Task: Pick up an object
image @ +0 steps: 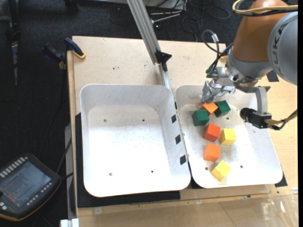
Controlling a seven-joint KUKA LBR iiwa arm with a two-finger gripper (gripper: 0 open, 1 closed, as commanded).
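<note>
1. Camera view: gripper (211,92) hangs low over the right bin (265,169), at about 12 o'clock of the block pile; can't tell how its fingers are set.
2. Blocks are roughly cubes with no real long axis: small orange block (209,108) touching the gripper tip, dark green block (222,108) just beside it, green block (200,117) at 7 o'clock.
3. Lower down: orange-red block (212,132), yellow block (228,136), orange block (212,152), yellow block near the front rim (220,170).
4. Left bin (94,103) sits alongside on the tan bench (118,56).

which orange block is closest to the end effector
The orange block at the far end of the right bin, wedged between the two green blocks, just under the end effector. The other two orange blocks lie nearer the camera.
</note>
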